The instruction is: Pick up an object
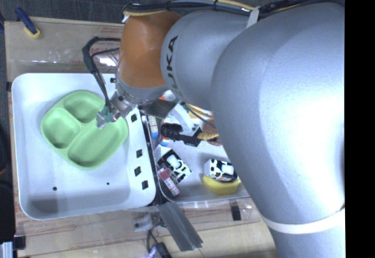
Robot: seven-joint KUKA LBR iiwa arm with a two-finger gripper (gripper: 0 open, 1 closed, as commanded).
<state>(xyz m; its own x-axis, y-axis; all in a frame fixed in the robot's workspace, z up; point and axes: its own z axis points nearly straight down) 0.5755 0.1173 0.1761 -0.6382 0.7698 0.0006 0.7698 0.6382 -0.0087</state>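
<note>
**Over the left bin, gripper at the green plate's rim**

Over the left bin [23, 133] you have the gripper [105, 116] down at the right-hand rim of the green divided plate [82, 128], close to where its compartments meet. You cannot tell from this view whether the gripper is apart or together, and no object can be seen between its tips. The plate lies flat in the middle of that bin, nearer its far edge than its near one, with three compartments facing up.

Across the wall between the bins, the right bin [146, 180] holds the rest of the clutter, much of it hidden under the arm [263, 104]. Near that bin's near edge you can see a yellow bowl [220, 183] with a black-and-white patterned object [221, 170] sitting in it. Just left of the bowl lies a black-and-white box [174, 167]. Farther back, a black-handled tool [179, 132] lies across other items too covered to name.

At the far-left corner of the bench [58, 34] a blue and yellow clamp [26, 21] sits on the edge. A black cable [94, 57] loops from the wrist over the far edge of the left bin.
</note>
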